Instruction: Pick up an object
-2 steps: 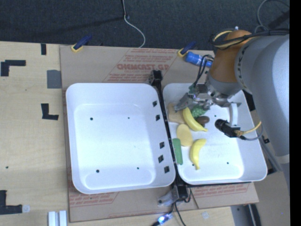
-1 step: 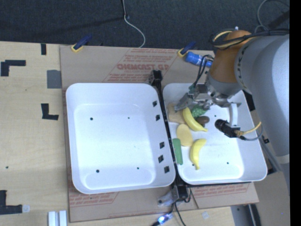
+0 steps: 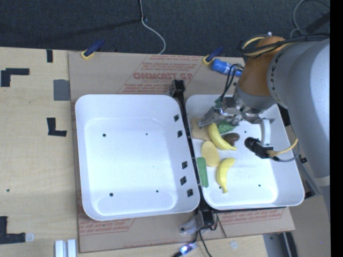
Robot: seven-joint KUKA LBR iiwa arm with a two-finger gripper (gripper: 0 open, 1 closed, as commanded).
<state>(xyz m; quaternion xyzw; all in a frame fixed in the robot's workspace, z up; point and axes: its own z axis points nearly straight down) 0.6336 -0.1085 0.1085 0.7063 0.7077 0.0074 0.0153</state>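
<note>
Red lettering on the cardboard sheet (image 3: 155, 75) under both bins is too faint to read. The left bin (image 3: 128, 154) sits at centre frame. The right bin (image 3: 268, 189) holds two bananas (image 3: 217, 136) (image 3: 224, 171) and a green stick (image 3: 202, 171). The gripper (image 3: 228, 116) hangs over the upper banana; its grasp I cannot tell.

Faint red print on cardboard sheet (image 3: 155, 74), not legible.
</note>
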